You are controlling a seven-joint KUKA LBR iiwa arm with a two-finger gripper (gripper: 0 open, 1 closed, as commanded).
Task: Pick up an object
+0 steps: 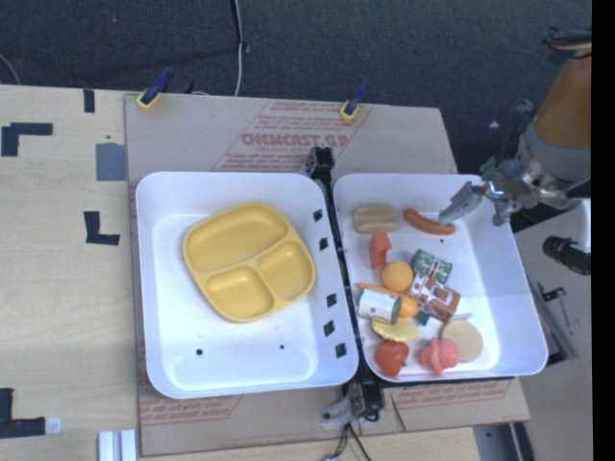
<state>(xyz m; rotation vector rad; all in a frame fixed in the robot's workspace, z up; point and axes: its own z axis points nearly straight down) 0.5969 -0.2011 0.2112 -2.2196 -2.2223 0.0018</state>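
The end effector (473,203) is hanging over the upper right part of the right bin (500,257), its finger pointing down and to the left toward the toys. How far its fingers are parted cannot be told from this slant, and nothing is showing between them.

The nearest candidate is lying just to its left and slightly below: a red sausage (429,223), with its long axis running from upper left to lower right, roughly across the direction the end effector is pointing. Its right end is sitting nearly under the fingertip. Just beyond it, farther left, a tan bread roll (375,218) is lying lengthwise.

The rest of the pile is sitting well below and to the left: an orange ball (396,277), a green carton (430,267), a red tomato (391,357). Judging by this, a short drop leftward is looking likeliest, with the fingers needing to close across the sausage's narrow width.
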